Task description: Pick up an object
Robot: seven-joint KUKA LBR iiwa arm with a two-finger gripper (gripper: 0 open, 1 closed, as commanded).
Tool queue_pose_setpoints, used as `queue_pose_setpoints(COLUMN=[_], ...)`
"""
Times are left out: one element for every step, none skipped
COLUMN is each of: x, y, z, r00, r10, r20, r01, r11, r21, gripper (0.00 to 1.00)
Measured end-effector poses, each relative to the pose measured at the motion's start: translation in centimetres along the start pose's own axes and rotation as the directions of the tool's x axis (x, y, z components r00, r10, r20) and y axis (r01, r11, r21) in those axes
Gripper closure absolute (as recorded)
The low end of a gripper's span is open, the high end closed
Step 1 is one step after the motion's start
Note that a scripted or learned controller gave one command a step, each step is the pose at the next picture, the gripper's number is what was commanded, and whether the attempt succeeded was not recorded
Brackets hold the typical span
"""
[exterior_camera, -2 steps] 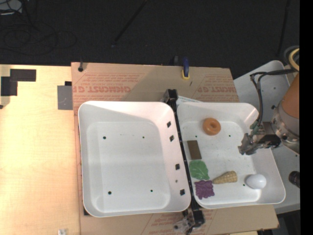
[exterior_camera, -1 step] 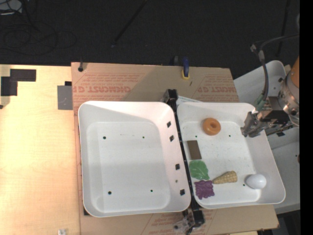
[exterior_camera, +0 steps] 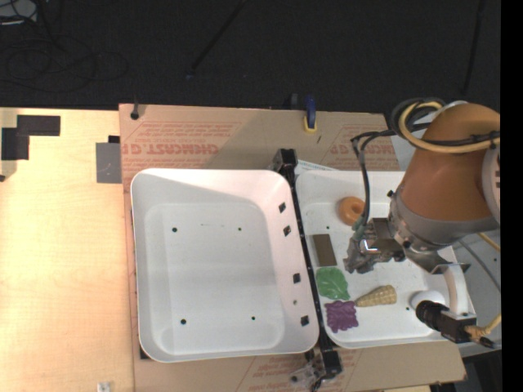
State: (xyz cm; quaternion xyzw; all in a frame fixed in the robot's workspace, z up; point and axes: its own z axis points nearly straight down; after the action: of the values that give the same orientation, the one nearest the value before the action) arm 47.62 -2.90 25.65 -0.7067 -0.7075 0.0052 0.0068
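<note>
The right bin holds several small things: an orange ring-shaped piece near the back, a flat olive-brown block by the left wall, a green leafy piece, a purple cluster at the front, and a tan cone. My gripper hangs low over the middle of this bin, right of the olive-brown block and above the cone. The orange wrist above hides part of it.
The left bin stands beside the right one, with a black divider rail between them. Both rest on a cardboard sheet on a wooden bench.
</note>
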Motion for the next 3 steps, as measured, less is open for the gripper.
queue_pose_setpoints(x=[5.4, 8.0, 1.5], y=[-0.2, 2.7, -0.3], z=[-8.5, -12.9, -6.6], r00=[1.0, 1.0, 1.0], r10=[-0.005, -0.001, 0.008], r20=[0.001, 0.002, 0.004], r01=[0.005, 0.001, -0.008], r11=[1.0, 1.0, 1.0], r21=[-0.02, -0.019, -0.006], gripper=[1.0, 1.0, 1.0])
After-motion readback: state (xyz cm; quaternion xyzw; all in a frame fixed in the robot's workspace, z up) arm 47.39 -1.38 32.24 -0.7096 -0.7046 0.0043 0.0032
